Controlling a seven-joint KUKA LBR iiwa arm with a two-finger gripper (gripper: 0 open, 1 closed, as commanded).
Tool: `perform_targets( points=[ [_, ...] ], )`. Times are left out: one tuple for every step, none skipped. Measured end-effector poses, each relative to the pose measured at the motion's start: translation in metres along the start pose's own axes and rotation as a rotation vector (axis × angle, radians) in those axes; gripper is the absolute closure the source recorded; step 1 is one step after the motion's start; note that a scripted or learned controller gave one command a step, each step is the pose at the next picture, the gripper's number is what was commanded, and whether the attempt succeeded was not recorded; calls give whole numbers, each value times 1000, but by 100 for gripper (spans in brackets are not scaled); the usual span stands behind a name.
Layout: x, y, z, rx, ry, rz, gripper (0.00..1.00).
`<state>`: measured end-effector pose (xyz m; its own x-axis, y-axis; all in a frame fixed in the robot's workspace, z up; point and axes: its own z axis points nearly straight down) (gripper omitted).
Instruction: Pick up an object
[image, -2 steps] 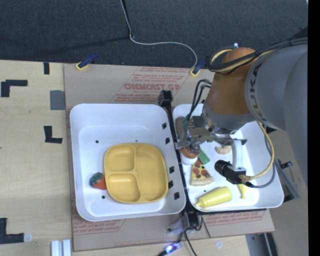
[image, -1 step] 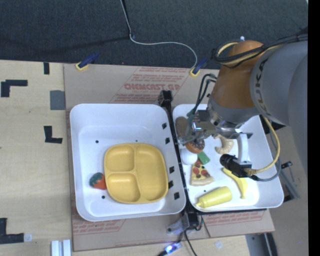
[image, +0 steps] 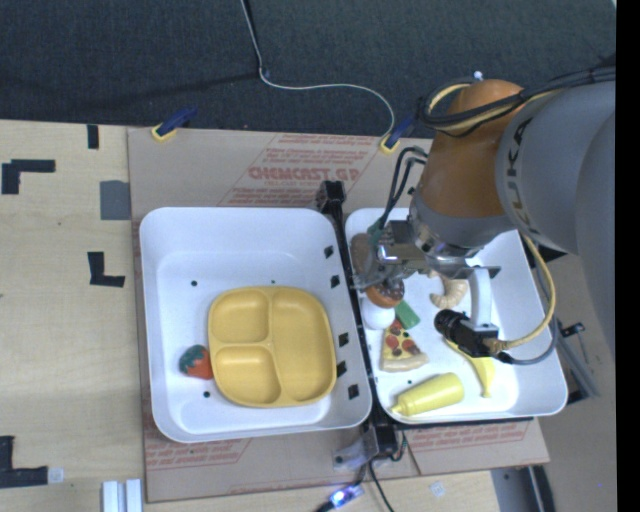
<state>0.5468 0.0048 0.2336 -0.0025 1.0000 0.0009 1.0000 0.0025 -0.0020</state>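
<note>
The gripper (image: 385, 268) was lowered at the right bin's (image: 535, 400) 10 o'clock corner, directly over a brown round toy (image: 382, 295), the likely pick target. Gripper state: cannot tell. A pizza slice (image: 402, 347) lay at the toy's 5 o'clock.

Arm (image: 520, 150) reaching from right, end effector (image: 385, 268) lowered, pose partly obscured.

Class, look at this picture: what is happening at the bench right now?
A grey and orange arm reaches into the right bin, its tool low over toys near the bin's left wall. A pizza slice, a yellow bottle and a banana lie there. The left bin holds a yellow tray and a small red toy. Nothing is visibly lifted.
</note>
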Motion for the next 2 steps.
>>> perform_targets(
  points=[
    [-9,3,2,0,-1,1,100],
    [-6,-3,20,2,-2,1,100]
  ],
)
